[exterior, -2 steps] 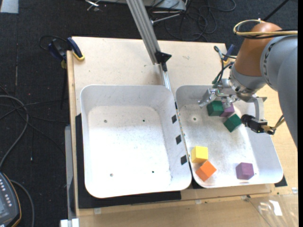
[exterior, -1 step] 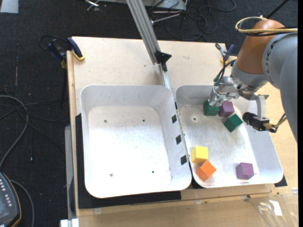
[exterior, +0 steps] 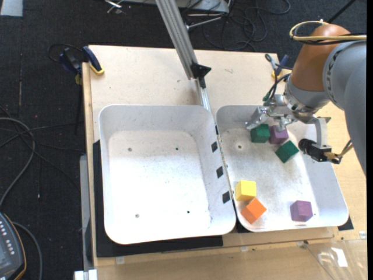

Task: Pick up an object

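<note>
Near the right bin's [exterior: 326, 179] far edge, fingers [exterior: 271, 123] over green block [exterior: 260, 134], grip state unclear.

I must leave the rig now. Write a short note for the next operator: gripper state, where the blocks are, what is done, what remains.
Gripper: low at the far end of the right bin, over a green block and a purple block.
Other blocks in that bin: a second green block, yellow block, orange block, second purple block.
Done: no block seen between the fingers.
Left: grasp one block and lift it.
</note>
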Available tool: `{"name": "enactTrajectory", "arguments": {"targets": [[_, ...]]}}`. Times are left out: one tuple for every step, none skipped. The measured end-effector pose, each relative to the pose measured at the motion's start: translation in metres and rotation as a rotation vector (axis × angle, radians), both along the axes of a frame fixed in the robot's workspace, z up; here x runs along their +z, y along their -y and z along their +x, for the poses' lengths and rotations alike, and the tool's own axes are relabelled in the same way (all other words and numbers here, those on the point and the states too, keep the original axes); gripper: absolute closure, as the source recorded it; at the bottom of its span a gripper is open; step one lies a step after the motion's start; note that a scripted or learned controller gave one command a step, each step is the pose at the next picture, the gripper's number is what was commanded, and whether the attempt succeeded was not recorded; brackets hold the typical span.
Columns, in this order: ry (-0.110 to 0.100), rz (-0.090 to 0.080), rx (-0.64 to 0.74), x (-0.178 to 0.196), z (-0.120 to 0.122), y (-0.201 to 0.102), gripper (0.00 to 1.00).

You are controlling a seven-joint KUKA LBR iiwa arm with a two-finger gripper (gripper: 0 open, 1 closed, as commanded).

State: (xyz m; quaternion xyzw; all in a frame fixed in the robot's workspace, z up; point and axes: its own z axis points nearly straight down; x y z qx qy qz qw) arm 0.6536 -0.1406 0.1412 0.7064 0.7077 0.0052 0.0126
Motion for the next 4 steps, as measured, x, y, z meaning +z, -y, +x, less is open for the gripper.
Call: {"name": "enactTrajectory", "arguments": {"targets": [[0.002,0.002,0.002,-0.019,0.001,0.010,0.00],[-0.009,0.005,-0.001,-0.019,-0.014,0.015,0.00],[-0.005,0.004,0.000,-0.008,-0.013,0.015,1.00],[-0.007,0.005,-0.001,-0.009,-0.013,0.015,0.00]]}}
